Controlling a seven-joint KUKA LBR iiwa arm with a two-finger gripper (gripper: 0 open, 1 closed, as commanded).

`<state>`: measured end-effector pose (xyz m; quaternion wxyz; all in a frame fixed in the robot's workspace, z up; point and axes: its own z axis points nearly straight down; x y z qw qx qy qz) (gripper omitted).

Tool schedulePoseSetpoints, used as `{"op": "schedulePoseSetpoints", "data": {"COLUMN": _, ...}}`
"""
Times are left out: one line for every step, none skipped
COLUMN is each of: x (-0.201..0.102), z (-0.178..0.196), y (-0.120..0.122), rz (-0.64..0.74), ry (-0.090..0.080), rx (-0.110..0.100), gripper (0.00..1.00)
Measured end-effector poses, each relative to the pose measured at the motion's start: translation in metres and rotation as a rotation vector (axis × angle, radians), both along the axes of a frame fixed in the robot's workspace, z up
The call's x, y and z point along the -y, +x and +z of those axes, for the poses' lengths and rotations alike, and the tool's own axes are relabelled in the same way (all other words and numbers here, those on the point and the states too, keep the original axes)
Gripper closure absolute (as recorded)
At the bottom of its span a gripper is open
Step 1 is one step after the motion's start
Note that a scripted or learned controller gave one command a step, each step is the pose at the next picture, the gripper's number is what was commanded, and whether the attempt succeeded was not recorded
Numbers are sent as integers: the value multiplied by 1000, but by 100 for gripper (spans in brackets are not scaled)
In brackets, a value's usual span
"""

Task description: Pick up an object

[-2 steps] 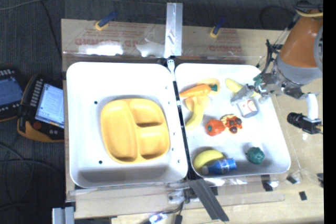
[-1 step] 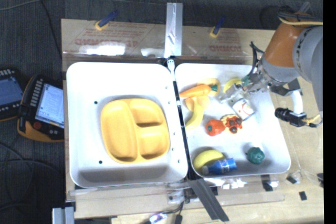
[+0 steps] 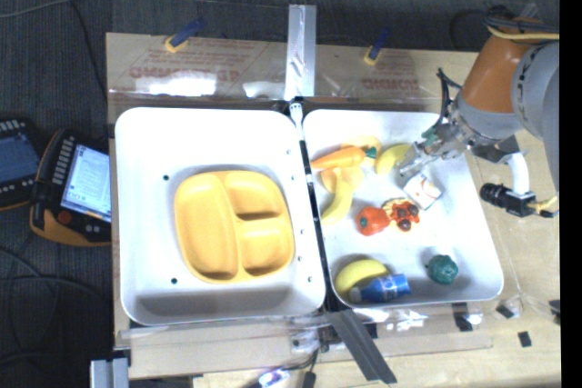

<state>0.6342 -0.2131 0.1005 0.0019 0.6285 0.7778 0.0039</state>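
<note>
My gripper (image 3: 416,177) hangs low over the upper middle of the right bin (image 3: 482,232), reaching in from the right. It is just right of a yellow-green fruit (image 3: 391,159) and just above a small red and orange piece (image 3: 403,213). Beside that piece lies a red tomato-like thing (image 3: 370,220). An orange carrot (image 3: 337,157) and a banana (image 3: 334,198) lie by the bin's left wall. At the front are a yellow fruit (image 3: 356,272), a blue bottle (image 3: 385,288) and a dark green thing (image 3: 442,268). I see nothing held.
The left bin (image 3: 145,141) holds a yellow divided plate (image 3: 235,224). A metal divider post (image 3: 301,50) stands at the back between the bins. A handheld device (image 3: 77,191) lies off the bench at left.
</note>
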Motion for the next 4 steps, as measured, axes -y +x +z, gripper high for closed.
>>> {"op": "schedulePoseSetpoints", "data": {"x": -1, "z": 0, "y": 0, "rz": 0, "ry": 1, "rx": -1, "gripper": 0}}
{"op": "schedulePoseSetpoints", "data": {"x": -23, "z": -12, "y": -8, "rz": -233, "ry": -7, "rx": 0, "gripper": 0}}
{"op": "schedulePoseSetpoints", "data": {"x": -31, "z": -13, "y": 32, "rz": -94, "ry": -12, "rx": -16, "gripper": 0}}
{"op": "schedulePoseSetpoints", "data": {"x": -6, "z": 92, "y": 12, "rz": -200, "ry": -7, "rx": -8, "gripper": 0}}
